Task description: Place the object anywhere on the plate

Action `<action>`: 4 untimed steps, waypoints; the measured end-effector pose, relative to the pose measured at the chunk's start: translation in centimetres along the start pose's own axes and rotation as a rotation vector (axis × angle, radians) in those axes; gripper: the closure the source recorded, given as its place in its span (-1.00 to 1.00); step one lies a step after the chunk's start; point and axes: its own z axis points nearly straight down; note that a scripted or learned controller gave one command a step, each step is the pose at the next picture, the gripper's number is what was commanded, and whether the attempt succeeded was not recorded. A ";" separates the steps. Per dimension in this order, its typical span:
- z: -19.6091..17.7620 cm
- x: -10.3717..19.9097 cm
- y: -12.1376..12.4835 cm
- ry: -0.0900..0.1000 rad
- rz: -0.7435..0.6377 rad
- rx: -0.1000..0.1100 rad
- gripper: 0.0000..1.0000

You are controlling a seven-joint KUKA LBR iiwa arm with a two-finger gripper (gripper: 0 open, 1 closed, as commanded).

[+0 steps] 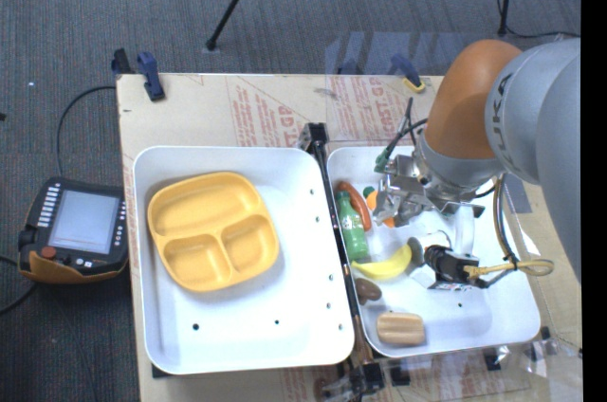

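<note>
Can't tell what the end effector (403, 196) is doing, buried at 12 o'clock in the right bin (512, 315) over the green bottle (354, 229) and banana (387, 265), so could easily snag 2 things or nothing before reaching the yellow plate (211, 229) at 9 o'clock.

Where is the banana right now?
The banana lies in the right-hand bin, near its left wall, just below the green bottle and above the tan bread-like block.
</note>
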 end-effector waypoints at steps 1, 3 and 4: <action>-0.1 9.2 -3.5 0.001 -0.014 0.002 1.00; -3.4 22.3 -0.9 -0.002 -0.657 -0.008 1.00; -3.1 22.3 -0.9 -0.003 -0.657 -0.004 -1.00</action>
